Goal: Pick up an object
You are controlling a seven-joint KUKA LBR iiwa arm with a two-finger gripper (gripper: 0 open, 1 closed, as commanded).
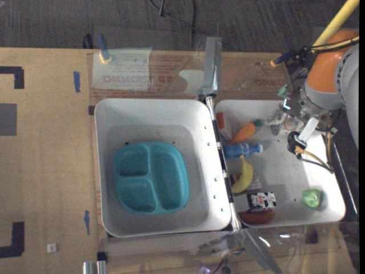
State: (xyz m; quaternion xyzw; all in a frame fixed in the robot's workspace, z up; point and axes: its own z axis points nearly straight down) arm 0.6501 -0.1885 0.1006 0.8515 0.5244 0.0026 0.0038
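1. Nearest the lens, the arm's orange band (329, 67) rises at the upper right, above the right bin (336, 207).
2. Left bin (108, 116): 1 teal divided tray (151, 177) lies flat on its floor, well apart from the arm.
3. Right bin, along its left wall: an orange carrot toy (245, 132), a blue bottle (242, 149), a yellow banana (244, 176), a small cow-print carton (261, 199) and a dark red piece (255, 216) at the front wall.
4. Green ball (311, 197) sits alone near the right front corner.
5. Gripper (292, 127) hangs over the bin's back part, just right of the carrot toy; whether its claw is spread or closed, I cannot tell, and nothing is visibly held.
6. Judgement: no object is lifted yet; approach, grasp and lift all remain.
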